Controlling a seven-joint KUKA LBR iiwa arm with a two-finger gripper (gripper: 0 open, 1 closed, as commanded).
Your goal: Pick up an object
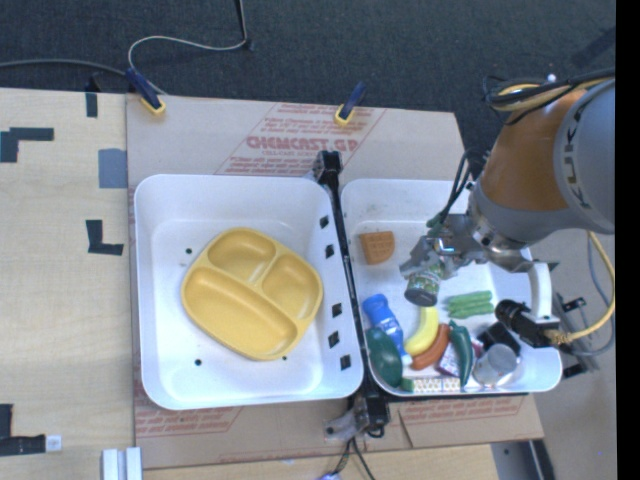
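A heap of toy food – banana [425,328], blue bottle [381,315], green pepper [384,357] – crowds the near edge of the right bin [400,193], a brown block [377,247] apart toward its left wall. The gripper [428,268] hangs above this heap; whether its jaws are parted cannot be told. A yellow divided plate [252,292] lies mid left bin [160,278]. Both bins rest on cardboard [260,143] clamped at its far edge; dark carpet [350,28] lies beyond

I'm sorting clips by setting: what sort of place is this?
Probably a robot lab's grasping test bench: a grey and orange arm over two white bins, toy food like a banana, a yellow divided plate, and cardboard clamped underneath.
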